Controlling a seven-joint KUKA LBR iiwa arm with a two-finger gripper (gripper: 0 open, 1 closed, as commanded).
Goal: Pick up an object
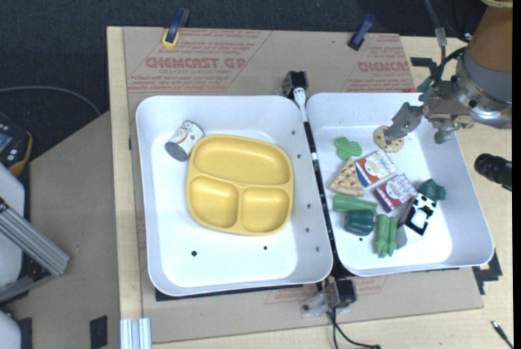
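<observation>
My gripper hangs over the back of the right bin, its two fingers spread apart and open, with nothing between them. The left finger is just above a tan cookie. Below it lies a pile: a green leafy piece, a pizza slice, a white, red and blue packet, a purple-red packet, a dark green can, green pods, a black-and-white item and a dark teal piece.
The left bin holds a yellow divided plate and a small tipped can at its back left. A black divider runs between the bins. The arm's wrist comes in from the right.
</observation>
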